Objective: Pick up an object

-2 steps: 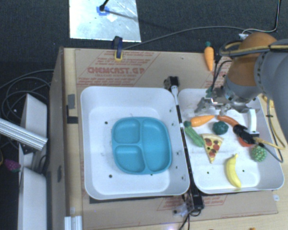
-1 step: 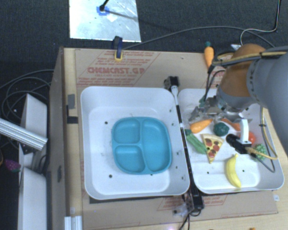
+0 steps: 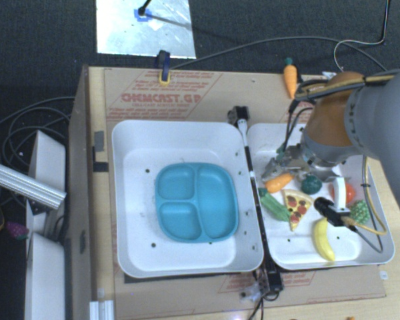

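In the camera view, the arm (image 3: pixel 367 122) is seen reaching in from the right over the right bin (image 3: pixel 267 135), and its gripper (image 3: pixel 288 162) is lowered toward that bin's upper left part. Whether the jaws are wide or narrow cannot be told, since the wrist hides them from above, and nothing is seen clamped there.

The nearest candidate for pickup is judged to be the orange carrot (image 3: pixel 279 182), which is lying on the bin floor just below and slightly left of the gripper, close to it but apparently not touching. Its long axis is set on a slant, running from lower left to upper right. A grasp across the narrow width is therefore thought to call for jaws closing along the opposite diagonal.

Beside the carrot, a green pod (image 3: pixel 274 205), a pizza slice (image 3: pixel 297 206), a teal ball (image 3: pixel 311 183) and a banana (image 3: pixel 323 239) are crowded together, so a neighbour could be nudged instead. The left bin (image 3: pixel 140 135), bearing a blue divided plate (image 3: pixel 196 201), is well apart from the gripper.
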`<state>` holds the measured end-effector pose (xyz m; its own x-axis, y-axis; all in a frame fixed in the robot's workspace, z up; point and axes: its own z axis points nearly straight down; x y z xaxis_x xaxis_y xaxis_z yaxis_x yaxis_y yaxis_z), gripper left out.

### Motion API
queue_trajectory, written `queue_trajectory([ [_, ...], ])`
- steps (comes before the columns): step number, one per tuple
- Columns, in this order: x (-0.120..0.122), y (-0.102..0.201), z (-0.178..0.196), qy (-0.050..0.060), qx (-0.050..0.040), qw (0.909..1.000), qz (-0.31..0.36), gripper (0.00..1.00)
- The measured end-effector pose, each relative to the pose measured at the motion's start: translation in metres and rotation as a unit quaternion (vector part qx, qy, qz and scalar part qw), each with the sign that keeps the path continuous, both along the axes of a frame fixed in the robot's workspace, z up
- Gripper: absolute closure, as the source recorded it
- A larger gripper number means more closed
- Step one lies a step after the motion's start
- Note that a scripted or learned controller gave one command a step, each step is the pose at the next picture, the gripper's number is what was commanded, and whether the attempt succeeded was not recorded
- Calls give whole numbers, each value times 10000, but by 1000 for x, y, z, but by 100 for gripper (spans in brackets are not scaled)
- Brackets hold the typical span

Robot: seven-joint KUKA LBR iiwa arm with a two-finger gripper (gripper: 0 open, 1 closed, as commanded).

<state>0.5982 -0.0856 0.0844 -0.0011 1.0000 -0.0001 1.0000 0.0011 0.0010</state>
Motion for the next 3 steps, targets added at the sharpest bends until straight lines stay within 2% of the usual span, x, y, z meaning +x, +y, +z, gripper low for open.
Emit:
queue_trajectory([
  [1, -30, -11, 0, 3, 0, 10000, 2, 0],
  [2, -50, 1, 0, 4, 2, 10000, -1, 0],
  [3, -101, -10, 0, 3, 1, 10000, -1, 0],
])
